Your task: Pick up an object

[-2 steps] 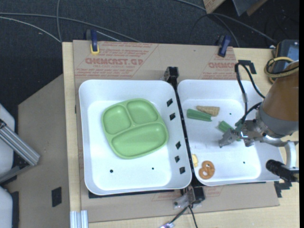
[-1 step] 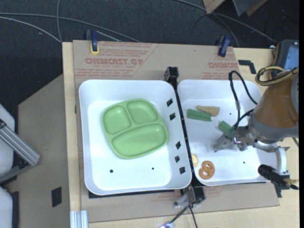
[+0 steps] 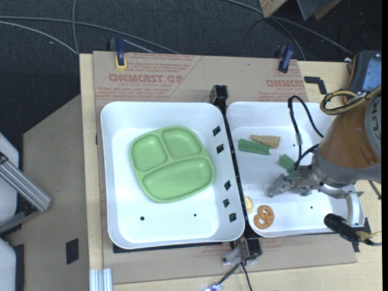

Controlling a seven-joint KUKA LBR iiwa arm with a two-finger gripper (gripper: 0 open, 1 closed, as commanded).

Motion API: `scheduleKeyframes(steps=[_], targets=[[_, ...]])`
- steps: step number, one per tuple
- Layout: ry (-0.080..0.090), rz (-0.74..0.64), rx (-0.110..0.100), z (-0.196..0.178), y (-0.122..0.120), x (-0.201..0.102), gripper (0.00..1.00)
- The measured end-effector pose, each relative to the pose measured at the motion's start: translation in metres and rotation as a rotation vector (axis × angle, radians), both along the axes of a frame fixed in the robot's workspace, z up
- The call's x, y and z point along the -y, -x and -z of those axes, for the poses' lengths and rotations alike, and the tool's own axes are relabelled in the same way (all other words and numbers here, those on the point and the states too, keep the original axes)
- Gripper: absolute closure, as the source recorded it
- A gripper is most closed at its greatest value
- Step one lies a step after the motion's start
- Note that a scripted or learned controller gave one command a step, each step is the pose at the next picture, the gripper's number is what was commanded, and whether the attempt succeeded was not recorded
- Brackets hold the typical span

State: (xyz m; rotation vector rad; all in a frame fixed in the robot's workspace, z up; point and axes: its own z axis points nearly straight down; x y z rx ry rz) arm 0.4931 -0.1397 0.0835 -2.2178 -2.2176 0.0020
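The gripper (image 3: 280,187) was seen low in the right bin (image 3: 303,224); jaw state could not be told. The pretzel (image 3: 264,216), at its seven o'clock, was judged light, stiff, brittle, best pinched across its rim.

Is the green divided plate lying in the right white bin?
No, the green divided plate lies in the left white bin, not the right white bin.

So 2 bins side by side: the left bin (image 3: 115,162) has a divided plate (image 3: 173,163) in it. The right bin (image 3: 260,115) holds a pretzel (image 3: 264,216) near its front, with the gripper (image 3: 277,188) just behind it.
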Motion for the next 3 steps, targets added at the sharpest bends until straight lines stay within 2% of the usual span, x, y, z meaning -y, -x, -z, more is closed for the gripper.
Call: scheduleKeyframes(steps=[1,3], targets=[[0.000,0.001,0.004,-0.012,-0.001,0.000,1.00],[0.005,-0.002,0.013,-0.139,0.002,-0.002,1.00]])
